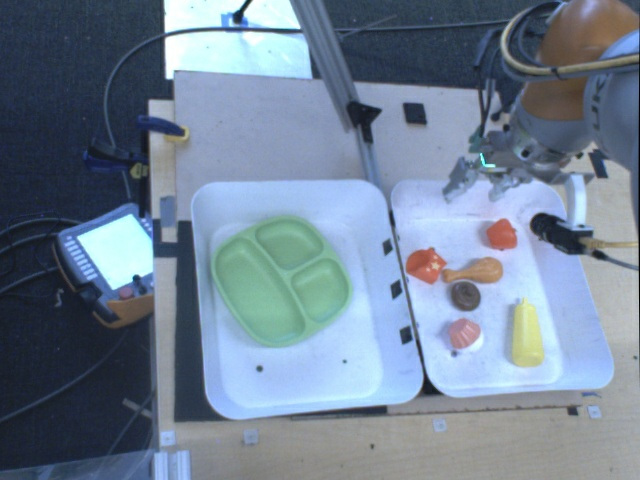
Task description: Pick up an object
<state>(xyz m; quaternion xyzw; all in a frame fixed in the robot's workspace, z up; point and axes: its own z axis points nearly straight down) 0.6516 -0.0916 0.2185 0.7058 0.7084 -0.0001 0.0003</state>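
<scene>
1. Dark carpet surrounds a pale bench (270,128) carrying two shallow white bins side by side; cables trail over the floor at left, where a handheld pendant (108,263) with a lit screen lies.
2. Filling most of the left bin (300,378) is a green divided plate (282,280) with three compartments, lying flat.
3. Inside the right bin (580,358) are six small items: an orange-red piece (502,234) at the far side, a red piece (426,265) at left, a tan drumstick-shaped toy (478,270) just beside it, a brown disc (465,295) near that, a pink-and-white piece (464,334) nearer, and a yellow bottle (527,333) at right. What the small pieces are is hard to make out.
4. Reaching in from the right, the arm's orange band is partly cut off at the top edge. Its gripper (478,179) hangs over the far edge of the right bin, fingers spread apart with nothing between them, apart from every item.
5. A slanted metal pole (335,58) crosses the bench's far side, its top cut off.
</scene>
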